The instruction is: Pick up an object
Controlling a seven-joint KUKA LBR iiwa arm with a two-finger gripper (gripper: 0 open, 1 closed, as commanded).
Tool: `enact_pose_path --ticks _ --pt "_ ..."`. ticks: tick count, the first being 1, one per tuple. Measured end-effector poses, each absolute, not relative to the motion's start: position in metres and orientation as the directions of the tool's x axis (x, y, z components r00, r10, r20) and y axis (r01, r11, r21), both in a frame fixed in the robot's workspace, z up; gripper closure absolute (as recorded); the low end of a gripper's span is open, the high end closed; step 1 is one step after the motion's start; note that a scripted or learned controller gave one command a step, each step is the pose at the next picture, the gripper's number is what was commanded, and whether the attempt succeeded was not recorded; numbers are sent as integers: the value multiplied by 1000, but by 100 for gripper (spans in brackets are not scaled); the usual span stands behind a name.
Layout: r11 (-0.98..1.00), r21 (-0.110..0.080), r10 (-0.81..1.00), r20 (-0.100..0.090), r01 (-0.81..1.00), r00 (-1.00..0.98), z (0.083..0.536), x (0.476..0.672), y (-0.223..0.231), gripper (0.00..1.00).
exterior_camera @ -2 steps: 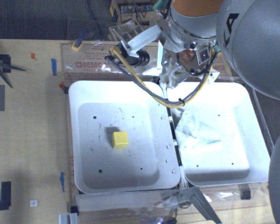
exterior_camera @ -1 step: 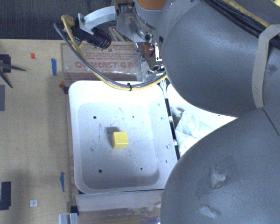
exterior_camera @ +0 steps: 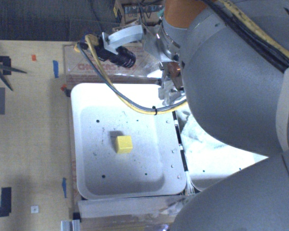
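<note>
White bin (exterior_camera: 86, 124), yellow cube (exterior_camera: 124, 144) inside, arm (exterior_camera: 236, 81) hiding neighbouring bin, end effector (exterior_camera: 169, 88) state unclear

A small yellow block (exterior_camera: 124, 144), matt and foam-like or plastic in look, is seen on the floor of the left bin (exterior_camera: 86, 105), whose white plastic is smooth, faintly speckled with dark flecks and washed out by glare along its far rim. The arm (exterior_camera: 241, 81) is finished in smooth grey paint with a soft sheen, its orange band (exterior_camera: 183, 11) slightly glossier. A yellow cable (exterior_camera: 120, 97) with a rubbery sheath is draped across. The bench (exterior_camera: 29, 129) is shown as pale, matt wood.
</note>
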State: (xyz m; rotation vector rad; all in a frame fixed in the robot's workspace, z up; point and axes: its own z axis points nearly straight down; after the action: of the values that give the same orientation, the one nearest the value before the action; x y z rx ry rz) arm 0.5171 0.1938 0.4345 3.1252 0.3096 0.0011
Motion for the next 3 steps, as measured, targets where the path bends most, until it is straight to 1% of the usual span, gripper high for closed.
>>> enact_pose_path --ticks 3 --pt "-983 7 185 6 185 983 464 521 190 100"
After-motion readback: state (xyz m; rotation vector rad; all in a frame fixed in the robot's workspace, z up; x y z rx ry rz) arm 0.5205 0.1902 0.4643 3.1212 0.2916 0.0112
